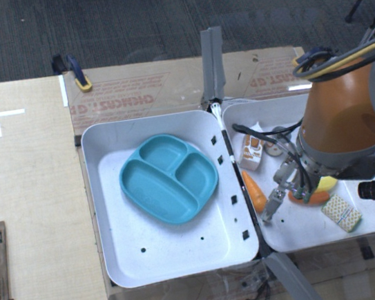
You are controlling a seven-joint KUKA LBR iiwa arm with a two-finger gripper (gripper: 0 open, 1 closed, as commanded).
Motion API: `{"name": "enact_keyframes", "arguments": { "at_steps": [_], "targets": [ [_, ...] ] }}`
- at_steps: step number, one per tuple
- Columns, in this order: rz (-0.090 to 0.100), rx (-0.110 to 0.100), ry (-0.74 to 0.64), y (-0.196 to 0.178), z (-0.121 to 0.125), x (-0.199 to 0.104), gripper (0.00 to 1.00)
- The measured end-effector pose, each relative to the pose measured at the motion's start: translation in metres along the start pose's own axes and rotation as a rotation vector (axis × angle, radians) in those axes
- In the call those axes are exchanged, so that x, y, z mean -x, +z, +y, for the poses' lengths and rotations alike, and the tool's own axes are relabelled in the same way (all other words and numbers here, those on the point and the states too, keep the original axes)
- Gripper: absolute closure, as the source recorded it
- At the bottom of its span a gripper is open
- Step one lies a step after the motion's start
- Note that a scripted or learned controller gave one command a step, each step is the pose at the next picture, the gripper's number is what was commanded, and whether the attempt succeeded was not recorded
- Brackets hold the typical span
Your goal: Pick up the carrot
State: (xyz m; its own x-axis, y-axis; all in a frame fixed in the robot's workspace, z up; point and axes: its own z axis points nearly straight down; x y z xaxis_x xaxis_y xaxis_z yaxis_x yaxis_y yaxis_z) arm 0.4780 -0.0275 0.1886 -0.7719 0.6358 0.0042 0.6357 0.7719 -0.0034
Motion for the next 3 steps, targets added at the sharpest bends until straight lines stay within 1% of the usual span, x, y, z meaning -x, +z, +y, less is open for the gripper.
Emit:
{"name": "enact_keyframes", "arguments": {
  "at_steps": [1,2,3],
  "targets": [
    [0.000,0.000,-0.272,0.000,0.028,-0.022,0.00],
    [-0.002,0.001,-0.258,0.000,0.079,-0.002,0.00],
    [-0.004,0.002,-0.485,-0.001,0.110,0.056,0.00]
  ]
}}
